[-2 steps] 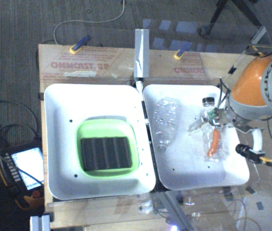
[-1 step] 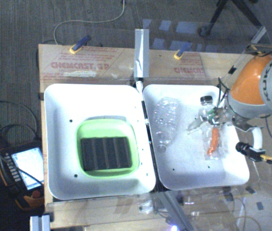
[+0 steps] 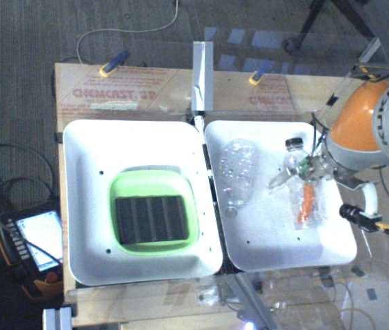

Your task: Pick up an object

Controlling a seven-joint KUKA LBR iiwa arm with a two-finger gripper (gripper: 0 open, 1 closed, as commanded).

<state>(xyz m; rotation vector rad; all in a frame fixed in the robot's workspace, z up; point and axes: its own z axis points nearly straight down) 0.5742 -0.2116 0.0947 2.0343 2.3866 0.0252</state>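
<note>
- The 2 white bins sit side by side; the right bin holds the graspable things, the left bin a green tray with a dark ribbed inset.
- The gripper hangs low over the right bin's far right part; whether its fingers are wide or narrow, I cannot tell.
- Candidates: a clear plastic bottle lying towards the left wall, and a clear packet with an orange piece inside just near of the gripper.
- The packet is likely the easier target: descend straight, centre over it, close fully before lifting.
- Risk: slick clear film may slip; lift slowly.
</note>
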